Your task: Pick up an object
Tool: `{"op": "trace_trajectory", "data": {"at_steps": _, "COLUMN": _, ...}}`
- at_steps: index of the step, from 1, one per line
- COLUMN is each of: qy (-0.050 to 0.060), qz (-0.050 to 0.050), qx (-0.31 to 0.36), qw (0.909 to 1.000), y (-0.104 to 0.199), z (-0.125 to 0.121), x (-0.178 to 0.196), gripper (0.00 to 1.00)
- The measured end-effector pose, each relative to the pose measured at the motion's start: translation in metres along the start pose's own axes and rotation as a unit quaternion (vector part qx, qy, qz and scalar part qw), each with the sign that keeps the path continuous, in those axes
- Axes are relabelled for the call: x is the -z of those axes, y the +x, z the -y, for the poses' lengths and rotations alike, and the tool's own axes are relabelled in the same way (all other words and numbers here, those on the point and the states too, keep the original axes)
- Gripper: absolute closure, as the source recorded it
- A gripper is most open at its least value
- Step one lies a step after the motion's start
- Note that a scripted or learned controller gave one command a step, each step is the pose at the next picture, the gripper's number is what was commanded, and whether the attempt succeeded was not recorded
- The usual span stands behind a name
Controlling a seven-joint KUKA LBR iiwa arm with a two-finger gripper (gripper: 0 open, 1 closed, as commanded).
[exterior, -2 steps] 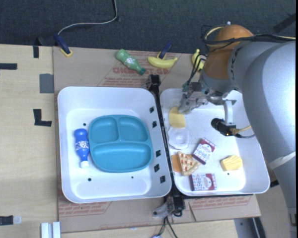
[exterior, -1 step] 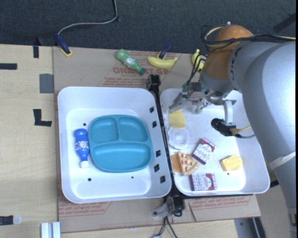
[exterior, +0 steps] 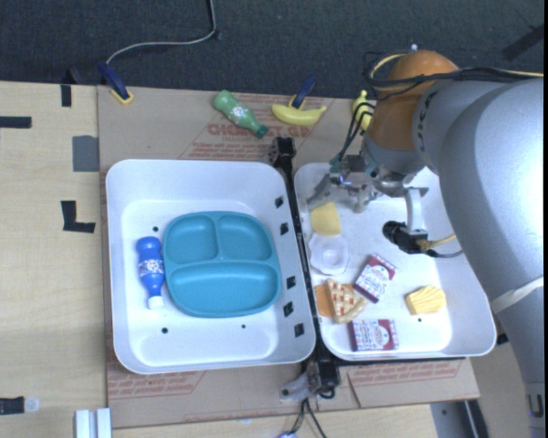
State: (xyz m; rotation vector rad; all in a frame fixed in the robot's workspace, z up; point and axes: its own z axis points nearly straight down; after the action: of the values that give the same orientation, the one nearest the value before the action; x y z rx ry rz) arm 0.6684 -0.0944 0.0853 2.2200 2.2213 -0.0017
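Observation:
My gripper (exterior: 347, 188) hangs over the back left part of the right bin (exterior: 457, 336), under the orange band (exterior: 411, 99) of the wrist. Just below it in the view lies a yellow cheese wedge (exterior: 325, 219); whether they touch cannot be told. Further forward in the same bin are a clear round lid (exterior: 329, 254), a waffle slice (exterior: 340, 301), a small red carton (exterior: 374, 278), a red and white box (exterior: 373, 335) and a yellow ridged piece (exterior: 425, 299). I see nothing held in the gripper.
The left bin (exterior: 128, 190) holds a blue divided plate (exterior: 222, 263) and a blue bottle (exterior: 150, 270) lying beside it. Behind the bins on the cardboard lie a green bottle (exterior: 239, 114) and a banana (exterior: 298, 113). The grey arm (exterior: 493, 172) covers the right bin's right side.

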Motion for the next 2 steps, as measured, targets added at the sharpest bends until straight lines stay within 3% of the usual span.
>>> {"op": "trace_trajectory", "data": {"at_steps": 2, "qy": 0.000, "qz": 0.000, "qx": 0.000, "qw": 1.0000, "y": -0.0010, "z": -0.0001, "x": 0.0000, "gripper": 0.00}}
